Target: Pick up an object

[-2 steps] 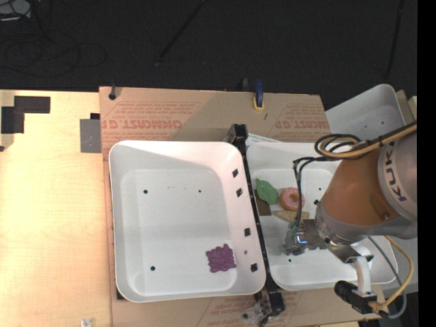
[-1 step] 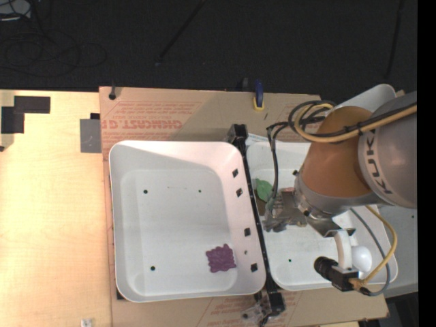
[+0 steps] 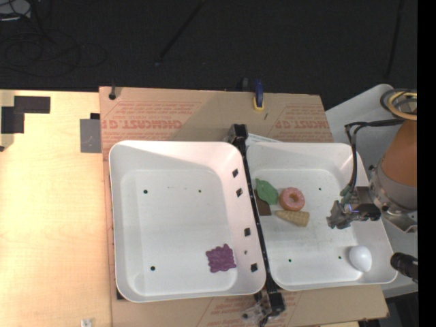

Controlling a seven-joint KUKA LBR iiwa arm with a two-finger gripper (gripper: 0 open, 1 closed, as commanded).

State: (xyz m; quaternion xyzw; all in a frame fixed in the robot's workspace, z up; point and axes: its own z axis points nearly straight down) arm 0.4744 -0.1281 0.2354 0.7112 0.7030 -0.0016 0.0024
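Looking down from the fixed camera, I have the tool (image 3: 338, 218) low inside the right bin (image 3: 320, 281), near that bin's right wall, with the orange-banded arm (image 3: 402, 162) behind it. I cannot tell from this angle how the tool is set; its tip is a small dark tangle against the white floor, and I see nothing gripped in it. Nearest to the tool's left lies a tan cone-shaped piece (image 3: 293, 217), and just beyond that a pink ring like a doughnut (image 3: 292, 198), touching or almost touching the cone. Farther left again sits a green leafy piece (image 3: 267, 191) with a small brown block (image 3: 263, 208) against it, both close to the divider. A white egg-like object (image 3: 360, 257) rests below and slightly right of the tool, near the bin's lower corner. A purple cluster (image 3: 221, 258) lies in the left bin (image 3: 136, 182), well away. My judgement: the cone is the sensible target, being closest and lying apart from the walls. I would line up across its narrow width rather than its length, come down straight, and avoid nudging the ring. The egg looks round and slippery, likely to roll out.
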